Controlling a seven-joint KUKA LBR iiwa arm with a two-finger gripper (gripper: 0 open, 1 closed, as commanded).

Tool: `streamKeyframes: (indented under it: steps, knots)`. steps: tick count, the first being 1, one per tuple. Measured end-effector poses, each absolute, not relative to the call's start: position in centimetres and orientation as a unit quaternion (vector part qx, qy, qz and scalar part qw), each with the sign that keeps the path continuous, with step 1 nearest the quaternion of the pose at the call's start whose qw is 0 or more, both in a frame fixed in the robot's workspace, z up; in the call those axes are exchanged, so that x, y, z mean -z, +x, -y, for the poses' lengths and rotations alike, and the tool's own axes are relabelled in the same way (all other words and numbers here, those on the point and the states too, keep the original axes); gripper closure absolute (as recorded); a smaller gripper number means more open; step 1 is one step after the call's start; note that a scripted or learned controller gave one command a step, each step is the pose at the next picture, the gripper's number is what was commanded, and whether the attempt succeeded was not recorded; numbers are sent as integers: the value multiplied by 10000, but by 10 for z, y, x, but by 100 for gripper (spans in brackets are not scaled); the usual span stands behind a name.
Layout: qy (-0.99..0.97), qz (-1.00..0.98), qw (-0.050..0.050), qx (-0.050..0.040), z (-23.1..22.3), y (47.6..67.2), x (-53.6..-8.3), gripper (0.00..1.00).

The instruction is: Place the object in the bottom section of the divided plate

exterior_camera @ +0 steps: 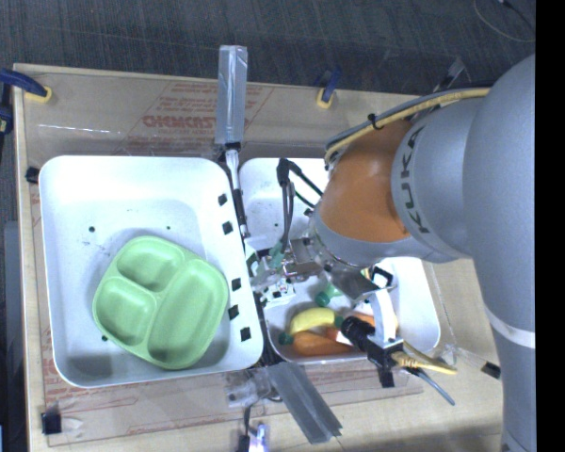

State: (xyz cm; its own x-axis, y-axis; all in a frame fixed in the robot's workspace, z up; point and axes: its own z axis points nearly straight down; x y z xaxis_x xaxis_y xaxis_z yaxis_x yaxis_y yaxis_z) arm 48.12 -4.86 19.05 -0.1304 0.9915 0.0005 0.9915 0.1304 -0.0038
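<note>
Camera view: the big grey arm reaches down into the right bin, over a pile of toy food.

The gripper sits low at the left side of that bin, and I cannot tell what it is doing because the arm hides it. A yellow banana and an orange carrot lie just near it, touching each other. The green divided plate waits in the left bin, with nothing on it. The food is packed close, so the gripper might grab two things, or slip and lift nothing. The wall between the bins could also knock a thing loose on the way over.
</note>
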Motion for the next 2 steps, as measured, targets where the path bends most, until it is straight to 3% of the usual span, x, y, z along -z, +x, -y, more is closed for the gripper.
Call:
streamKeyframes:
  steps: [1,2]
  knots:
    - [-6113,7914,20,-14,-49,476,-190,100]
    - [-6114,7913,18,-14,-49,476,-190,0]
